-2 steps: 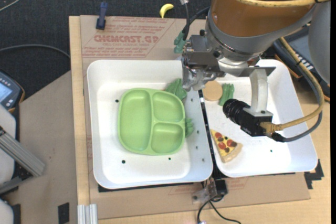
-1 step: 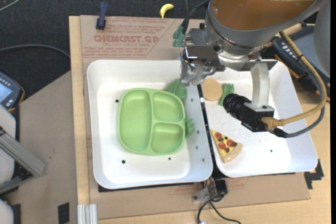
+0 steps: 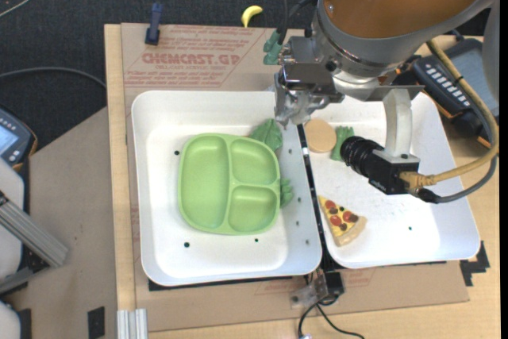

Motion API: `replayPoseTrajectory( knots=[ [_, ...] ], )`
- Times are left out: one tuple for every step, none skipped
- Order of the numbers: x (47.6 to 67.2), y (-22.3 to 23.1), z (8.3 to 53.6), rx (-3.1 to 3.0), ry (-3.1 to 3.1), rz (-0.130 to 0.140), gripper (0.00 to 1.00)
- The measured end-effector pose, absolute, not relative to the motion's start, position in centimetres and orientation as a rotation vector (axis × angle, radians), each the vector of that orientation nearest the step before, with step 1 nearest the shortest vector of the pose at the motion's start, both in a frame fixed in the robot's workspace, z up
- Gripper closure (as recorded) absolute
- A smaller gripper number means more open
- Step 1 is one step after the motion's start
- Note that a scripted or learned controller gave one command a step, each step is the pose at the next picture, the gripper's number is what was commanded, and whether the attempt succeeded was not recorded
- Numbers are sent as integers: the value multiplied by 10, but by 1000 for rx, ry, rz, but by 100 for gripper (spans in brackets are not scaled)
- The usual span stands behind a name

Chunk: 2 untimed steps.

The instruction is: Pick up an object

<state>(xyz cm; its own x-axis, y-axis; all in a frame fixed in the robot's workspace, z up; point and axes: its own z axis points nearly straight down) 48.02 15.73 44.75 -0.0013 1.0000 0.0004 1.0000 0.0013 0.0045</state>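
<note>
Green is what I'm over right now: my gripper (image 3: 290, 113) hangs at the back right corner of the left bin (image 3: 159, 171), just above a leafy green cloth-like thing (image 3: 268, 135) that pokes out from behind the green divided plate (image 3: 229, 182). From this angle I cannot tell whether my fingers are spread or pressed together, and nothing shows clearly between them. The plate lies flat in the middle of the left bin, three compartments facing up, and a second bit of the same green stuff (image 3: 286, 192) peeks out at its right edge, near the wall between the bins.

Over in the right bin (image 3: 444, 234), a round tan cookie-like disc (image 3: 321, 137) sits at the back left, just beside the dividing wall and close to my gripper. A small green piece (image 3: 344, 140) lies right next to it. Nearer the front, a toy pizza slice (image 3: 343, 221) rests near the wall. My black camera mount (image 3: 377, 163) with its yellow cable (image 3: 460, 171) hangs over the middle of that bin.

Behind the bins, on the cardboard (image 3: 198, 59), I see a blue clip (image 3: 153, 24) and a small yellow banana shape (image 3: 252, 14).
</note>
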Motion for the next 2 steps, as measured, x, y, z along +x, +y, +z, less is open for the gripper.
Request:
replayPoseTrajectory(
  knots=[
    [481, 158, 458, 2217, 2220, 9, 100],
    [479, 227, 437, 2217, 2228, -3, 100]
  ],
)
